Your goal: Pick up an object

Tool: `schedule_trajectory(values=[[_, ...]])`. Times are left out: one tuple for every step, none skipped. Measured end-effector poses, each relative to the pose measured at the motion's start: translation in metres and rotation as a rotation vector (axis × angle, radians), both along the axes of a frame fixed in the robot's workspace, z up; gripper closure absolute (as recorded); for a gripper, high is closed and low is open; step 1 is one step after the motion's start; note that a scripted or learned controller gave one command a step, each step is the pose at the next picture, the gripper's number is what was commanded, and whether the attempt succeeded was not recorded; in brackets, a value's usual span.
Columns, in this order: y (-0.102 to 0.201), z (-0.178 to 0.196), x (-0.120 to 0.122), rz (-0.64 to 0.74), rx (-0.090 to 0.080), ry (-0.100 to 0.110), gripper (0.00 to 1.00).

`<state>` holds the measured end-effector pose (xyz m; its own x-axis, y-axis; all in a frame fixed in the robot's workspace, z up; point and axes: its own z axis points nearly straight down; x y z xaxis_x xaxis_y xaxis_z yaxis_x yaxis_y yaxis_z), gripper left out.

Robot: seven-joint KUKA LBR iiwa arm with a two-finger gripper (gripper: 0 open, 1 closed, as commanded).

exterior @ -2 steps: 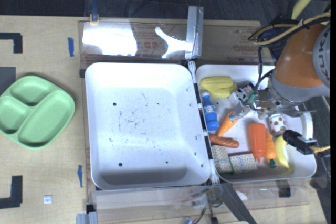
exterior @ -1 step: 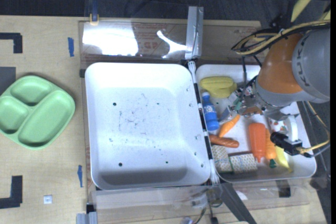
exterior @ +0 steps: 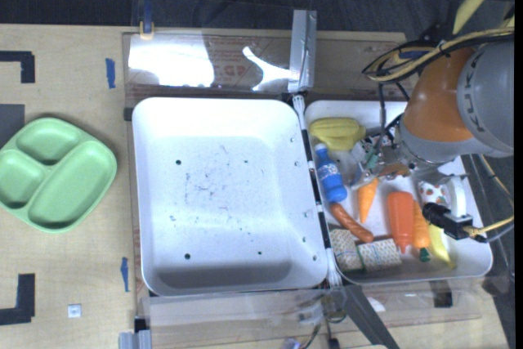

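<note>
The right bin (exterior: pixel 478 261) holds several things. A yellow lemon-like piece (exterior: pixel 335 130) lies at its far left, with a blue bottle (exterior: pixel 330 177) just below it. A small orange carrot (exterior: pixel 368 197) and an orange bottle (exterior: pixel 400 221) lie in the middle. A reddish sausage (exterior: pixel 351 222) and a speckled block (exterior: pixel 369 255) sit near the front, and a yellow banana (exterior: pixel 440 246) is at the front right. My gripper (exterior: pixel 378 156) hangs low over the bin's far middle, just above the carrot and right of the blue bottle.
The left white bin (exterior: pixel 221 176) sits beside the right one, and the two share a rim (exterior: pixel 315 176). A green divided plate (exterior: pixel 54 173) rests on the wooden bench at far left. A clear panel (exterior: pixel 212 61) and a metal post (exterior: pixel 302 49) stand behind the bins.
</note>
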<state>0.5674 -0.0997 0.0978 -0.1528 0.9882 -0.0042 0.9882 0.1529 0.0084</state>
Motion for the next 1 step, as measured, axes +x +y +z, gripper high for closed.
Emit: schedule_trajectory(values=[[0.0286, 0.0869, -0.0069, 0.111, 0.003, 0.008, 1.00]])
